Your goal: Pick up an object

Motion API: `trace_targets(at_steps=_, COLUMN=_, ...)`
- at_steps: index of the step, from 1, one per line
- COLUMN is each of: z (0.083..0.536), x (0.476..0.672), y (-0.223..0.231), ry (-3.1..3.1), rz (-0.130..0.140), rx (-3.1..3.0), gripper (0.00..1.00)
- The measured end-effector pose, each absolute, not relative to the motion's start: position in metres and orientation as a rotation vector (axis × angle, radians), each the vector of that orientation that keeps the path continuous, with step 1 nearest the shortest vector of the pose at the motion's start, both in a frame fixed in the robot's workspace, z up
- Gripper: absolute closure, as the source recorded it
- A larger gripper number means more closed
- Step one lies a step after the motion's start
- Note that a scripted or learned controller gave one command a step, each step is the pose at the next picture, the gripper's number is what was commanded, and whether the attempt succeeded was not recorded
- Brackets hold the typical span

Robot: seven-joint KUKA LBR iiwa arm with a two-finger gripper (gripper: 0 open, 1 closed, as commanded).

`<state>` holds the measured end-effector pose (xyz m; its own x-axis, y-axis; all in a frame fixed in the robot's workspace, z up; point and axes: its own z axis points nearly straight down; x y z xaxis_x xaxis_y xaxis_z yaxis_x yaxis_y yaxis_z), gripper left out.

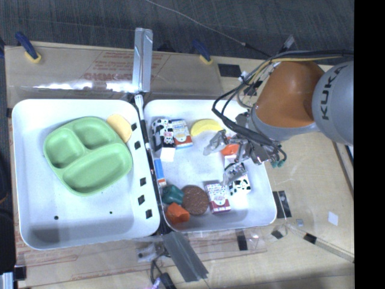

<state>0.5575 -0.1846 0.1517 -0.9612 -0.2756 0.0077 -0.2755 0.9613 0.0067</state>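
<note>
Looking down, camera view: two white bins side by side on the counter.
Arm: grey with an orange band, entering from the right of the frame.
Claw [231, 152]: low over the right bin [264, 205], centre-right of the frame; I cannot tell how wide it stands, nor whether it holds anything.
Likely target: an orange piece [229, 150] just beside the claw; a banana [206, 126] lies up-left and a black-and-white carton [240, 185] just below.
Left bin: green divided plate [88, 154].
Doing it well: centre over one item, clear of neighbours, then close and lift straight.
</note>
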Motion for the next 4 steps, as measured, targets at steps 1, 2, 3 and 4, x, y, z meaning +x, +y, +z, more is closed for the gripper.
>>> trace_targets(at_steps=1, z=0.092, x=0.578, y=-0.204, ry=-3.123, rz=0.001, rx=0.359, gripper=0.00)
trace_targets(at_steps=2, z=0.093, x=0.512, y=-0.208, ry=-3.145, rz=0.000, rx=-0.040, gripper=0.00)
trace_targets(at_steps=3, z=0.092, x=0.510, y=-0.170, ry=-3.134, rz=-0.002, rx=-0.207, gripper=0.00)
trace_targets(at_steps=4, z=0.095, x=0.482, y=-0.210, ry=-3.144, rz=0.003, rx=-0.258, gripper=0.00)
